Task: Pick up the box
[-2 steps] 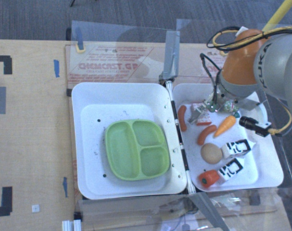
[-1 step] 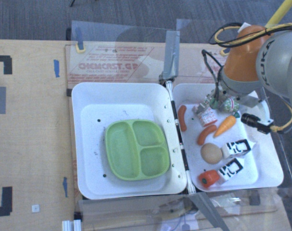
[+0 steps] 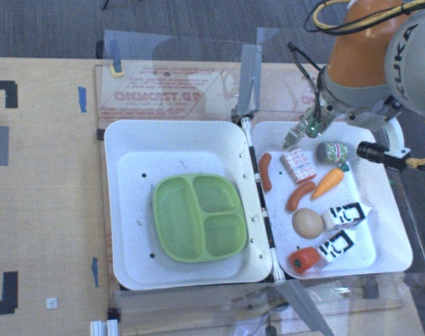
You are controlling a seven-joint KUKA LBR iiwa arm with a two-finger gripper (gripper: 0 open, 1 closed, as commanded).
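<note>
A small pink and white box (image 3: 297,164) lies flat in the upper left part of the right bin (image 3: 394,250). My gripper (image 3: 301,134) hangs just above and behind the box, over the bin's far edge, and nothing shows in it. The grey arm with its orange band comes in from the upper right.
Around the box in the right bin lie two red sausages (image 3: 265,171) (image 3: 300,195), a carrot (image 3: 328,181), a greenish can (image 3: 332,152), an egg (image 3: 308,223), a red vegetable (image 3: 304,259) and two black-and-white cartons (image 3: 347,215) (image 3: 336,245). A green divided plate (image 3: 200,217) sits in the left bin (image 3: 128,152).
</note>
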